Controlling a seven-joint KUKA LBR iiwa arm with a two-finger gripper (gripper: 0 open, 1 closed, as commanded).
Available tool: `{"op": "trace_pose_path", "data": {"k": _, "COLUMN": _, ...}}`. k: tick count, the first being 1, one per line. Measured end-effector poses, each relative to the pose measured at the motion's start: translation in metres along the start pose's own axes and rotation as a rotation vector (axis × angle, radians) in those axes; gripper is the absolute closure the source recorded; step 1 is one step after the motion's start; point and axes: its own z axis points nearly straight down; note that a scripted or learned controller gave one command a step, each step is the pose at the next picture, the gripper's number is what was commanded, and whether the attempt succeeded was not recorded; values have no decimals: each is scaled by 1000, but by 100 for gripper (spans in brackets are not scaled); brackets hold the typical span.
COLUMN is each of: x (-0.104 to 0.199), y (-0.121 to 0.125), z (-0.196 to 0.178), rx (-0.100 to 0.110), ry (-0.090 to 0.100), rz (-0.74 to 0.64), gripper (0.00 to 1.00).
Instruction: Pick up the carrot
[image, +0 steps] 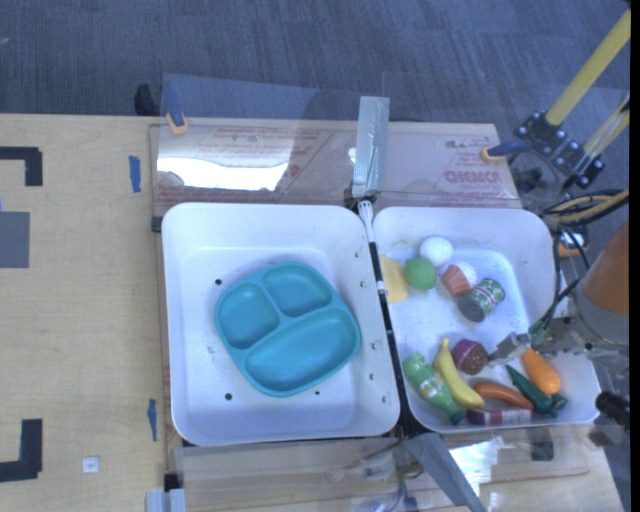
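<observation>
From above, the carrot (541, 371) lies near the right wall of the right bin (530, 228), its green top pointing toward the near edge. The pincer (527, 342) sits just left of and slightly beyond the carrot's orange end, close to it; how far it is open I cannot tell, and nothing is seen gripped. Crowding the carrot on its left are a dark purple piece (468, 354), a banana (452, 373), a red-orange pepper (501, 393) and a green vegetable (426, 377). Farther back lie a can (483, 298), a white egg (436, 249) and a green ball (421, 273). The left bin (190, 300) holds a blue divided plate (288, 326).
</observation>
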Motion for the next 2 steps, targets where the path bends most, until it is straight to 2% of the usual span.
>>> {"op": "trace_pose_path", "data": {"k": 1, "x": -5, "y": 1, "z": -11, "rx": -6, "ry": -13, "rz": 5, "gripper": 100}}
{"op": "trace_pose_path", "data": {"k": 2, "x": 75, "y": 30, "z": -90, "rx": 3, "ry": -7, "rz": -93, "gripper": 100}}
